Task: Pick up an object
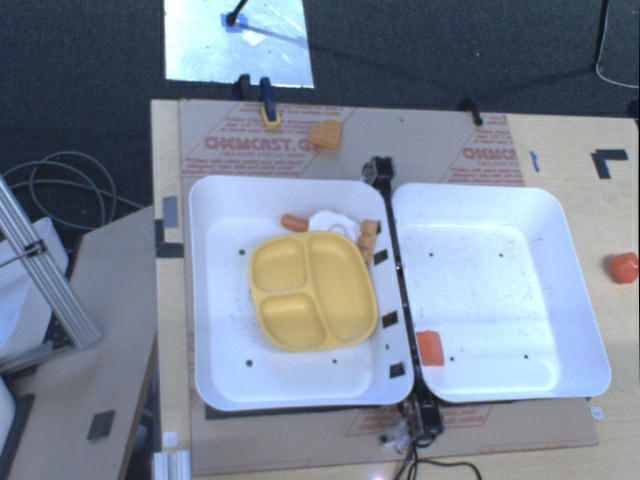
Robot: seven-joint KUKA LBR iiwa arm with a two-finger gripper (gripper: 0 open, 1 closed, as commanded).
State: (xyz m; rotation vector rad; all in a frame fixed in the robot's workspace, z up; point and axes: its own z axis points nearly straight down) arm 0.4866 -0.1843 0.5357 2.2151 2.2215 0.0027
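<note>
- Camera view looks down on two white bins side by side, and nothing in them is lifted, so by my reading the pick is at its very start: a target is not yet chosen or approached.
- Left bin [215, 298] carries most of the candidates. A yellow divided plate [310, 293] lies flat near its middle.
- Just beyond the plate's far edge sit a small orange piece [295, 223], a white object [335, 226] touching or overlapping the plate's rim, and a tan peg [368, 236] close to the wall shared with the other bin.
- Right bin [500, 278] holds one thing, a red-orange block [429, 347], lying alone in the near corner next to the dividing wall.
- Outside the bins, a tan block [325, 134] rests on the bench behind the left bin, and another red-orange item [624, 267] lies on the bench to the far right.
- Whether the gripper is released or clenched cannot be told, nor how any object lies relative to it.
- The next move probably calls for coming down over one isolated piece. The red-orange block looks easiest, though the nearby wall leaves little room on that side.
</note>
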